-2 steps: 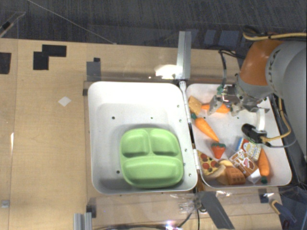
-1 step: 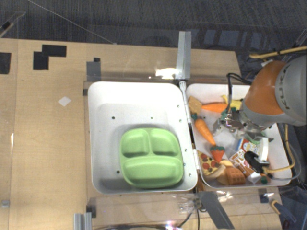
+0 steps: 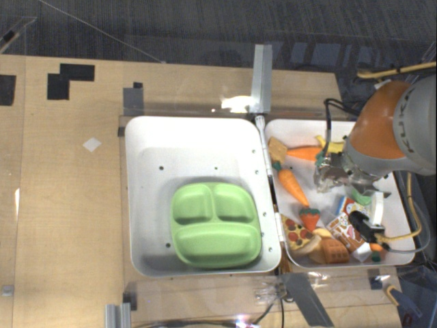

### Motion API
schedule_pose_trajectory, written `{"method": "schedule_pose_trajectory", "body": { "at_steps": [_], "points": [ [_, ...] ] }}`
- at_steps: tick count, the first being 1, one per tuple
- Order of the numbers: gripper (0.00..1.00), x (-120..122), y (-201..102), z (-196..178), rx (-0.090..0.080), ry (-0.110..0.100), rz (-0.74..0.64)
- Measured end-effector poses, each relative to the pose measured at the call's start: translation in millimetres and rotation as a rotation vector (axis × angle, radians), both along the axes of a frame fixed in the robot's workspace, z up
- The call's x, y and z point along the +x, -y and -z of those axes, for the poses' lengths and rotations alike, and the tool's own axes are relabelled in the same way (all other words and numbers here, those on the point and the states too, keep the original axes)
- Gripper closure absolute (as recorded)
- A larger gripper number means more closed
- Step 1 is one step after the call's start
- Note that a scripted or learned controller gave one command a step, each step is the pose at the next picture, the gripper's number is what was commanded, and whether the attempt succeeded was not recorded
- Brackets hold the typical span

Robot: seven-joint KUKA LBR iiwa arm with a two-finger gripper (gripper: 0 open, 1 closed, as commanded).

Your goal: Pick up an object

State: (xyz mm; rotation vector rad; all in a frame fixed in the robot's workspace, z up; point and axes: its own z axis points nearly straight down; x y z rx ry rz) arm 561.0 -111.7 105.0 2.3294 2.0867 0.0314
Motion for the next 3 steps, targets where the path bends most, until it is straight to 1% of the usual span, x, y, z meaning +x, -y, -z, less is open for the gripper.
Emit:
{"method": "schedule_pose_trajectory", "body": {
  "at_steps": [1,2,3],
  "points": [
    [1.0,5,20,13,0.003,-0.009,0.239],
    [0.0,5,22,13,-0.002,-0.007,0.242],
    [0.0,72,3,-21,-0.006,-0.017,-0.119]
  ]
}}
